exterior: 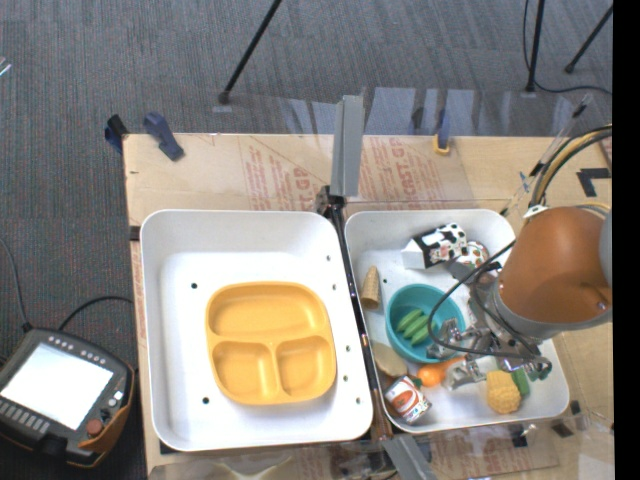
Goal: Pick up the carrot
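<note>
The carrot (432, 375) is a small orange piece lying near the front of the right bin (480, 223), between the teal bowl (420, 325) and a small can (406, 399). My gripper (462, 356) hangs low over the bin just right of the carrot, close to it. Metal parts of the gripper overlap the bowl's right rim. The arm's orange band (553, 263) rises above it and hides part of the bin's right side. Nothing shows as held.
The bowl holds green pea pods (411, 322). A corn cob (502, 391) and a green piece (521, 379) lie right of the gripper. A cow-patterned box (441, 245) and a cone (371, 285) sit further back. A yellow divided plate (270, 343) lies in the left bin.
</note>
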Robot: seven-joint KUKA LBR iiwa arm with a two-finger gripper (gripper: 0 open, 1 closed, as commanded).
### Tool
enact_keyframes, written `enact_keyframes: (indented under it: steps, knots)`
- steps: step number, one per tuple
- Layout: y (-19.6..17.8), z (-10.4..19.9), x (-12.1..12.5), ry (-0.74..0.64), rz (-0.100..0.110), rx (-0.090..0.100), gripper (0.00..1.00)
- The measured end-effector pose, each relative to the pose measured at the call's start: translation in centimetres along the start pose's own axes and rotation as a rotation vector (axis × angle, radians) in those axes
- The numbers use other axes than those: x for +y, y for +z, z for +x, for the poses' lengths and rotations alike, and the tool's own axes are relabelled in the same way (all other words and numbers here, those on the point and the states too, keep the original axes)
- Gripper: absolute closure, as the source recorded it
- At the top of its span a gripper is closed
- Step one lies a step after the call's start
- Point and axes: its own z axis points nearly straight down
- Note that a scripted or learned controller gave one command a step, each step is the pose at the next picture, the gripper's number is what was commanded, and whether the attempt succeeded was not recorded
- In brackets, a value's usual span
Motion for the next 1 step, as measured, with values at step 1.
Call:
enact_keyframes:
  steps: [1]
  knots:
    - [0.56,0.28,0.34,-0.002,-0.008,0.01,0.0]
